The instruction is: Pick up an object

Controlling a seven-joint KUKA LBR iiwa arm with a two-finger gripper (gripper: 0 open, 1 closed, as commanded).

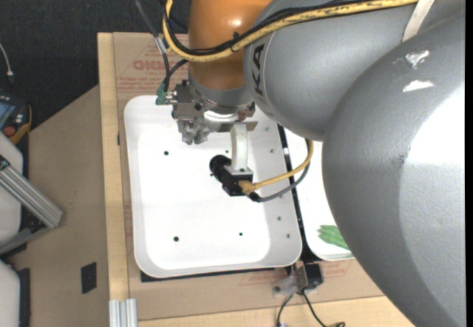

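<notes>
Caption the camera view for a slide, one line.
KUKA arm reaching in from the right, gripper over the upper part of the left bin; a green object lies in the right bin.

Single overhead camera, slanted down on bench (pixel 111 207); arm (pixel 384 133) near lens, right.

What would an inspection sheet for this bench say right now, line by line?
Surface: left bin and right bin, white, side by side on brown cardboard.
Job's things: green object in the right bin, partly hidden by the arm.
Clutter: nothing seen.
Grippers: hand over the left bin's far half; grip unclear.
Cables: yellow cable along the arm; black cable looping to the wrist.
Surroundings: dark floor; metal rail at left.
</notes>
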